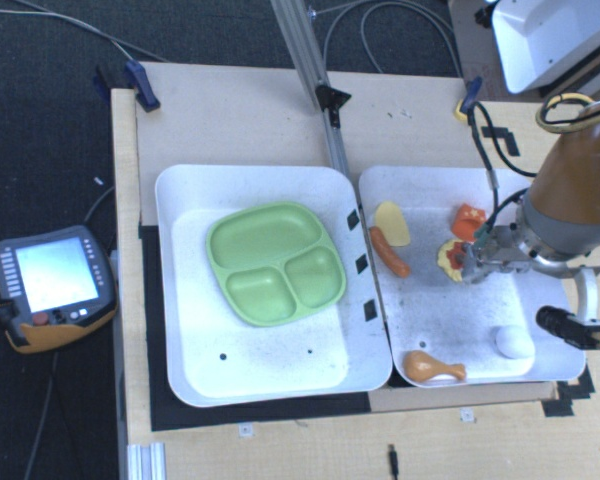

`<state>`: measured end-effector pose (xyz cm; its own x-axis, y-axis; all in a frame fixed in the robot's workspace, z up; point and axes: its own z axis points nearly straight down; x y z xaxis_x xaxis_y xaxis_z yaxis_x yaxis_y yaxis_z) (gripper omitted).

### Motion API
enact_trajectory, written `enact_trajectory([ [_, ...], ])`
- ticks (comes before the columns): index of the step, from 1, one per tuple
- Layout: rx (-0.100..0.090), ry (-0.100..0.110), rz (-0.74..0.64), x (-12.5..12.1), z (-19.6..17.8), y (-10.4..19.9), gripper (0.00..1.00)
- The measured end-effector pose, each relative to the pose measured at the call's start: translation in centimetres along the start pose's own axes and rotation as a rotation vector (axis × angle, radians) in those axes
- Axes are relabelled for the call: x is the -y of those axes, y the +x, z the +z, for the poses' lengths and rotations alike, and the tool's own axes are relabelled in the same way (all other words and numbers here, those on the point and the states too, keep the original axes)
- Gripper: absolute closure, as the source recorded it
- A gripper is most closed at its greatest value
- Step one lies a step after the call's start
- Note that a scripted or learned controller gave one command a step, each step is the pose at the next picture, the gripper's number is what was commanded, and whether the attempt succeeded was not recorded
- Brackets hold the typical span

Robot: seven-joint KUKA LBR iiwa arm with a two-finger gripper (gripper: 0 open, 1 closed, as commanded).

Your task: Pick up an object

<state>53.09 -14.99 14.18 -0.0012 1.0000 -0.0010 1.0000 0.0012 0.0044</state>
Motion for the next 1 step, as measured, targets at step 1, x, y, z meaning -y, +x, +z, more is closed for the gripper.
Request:
enact_trajectory([
  [1, 0.0, -0.003, -0.002, -0.7, -5.81, 0.84, 1.0],
])
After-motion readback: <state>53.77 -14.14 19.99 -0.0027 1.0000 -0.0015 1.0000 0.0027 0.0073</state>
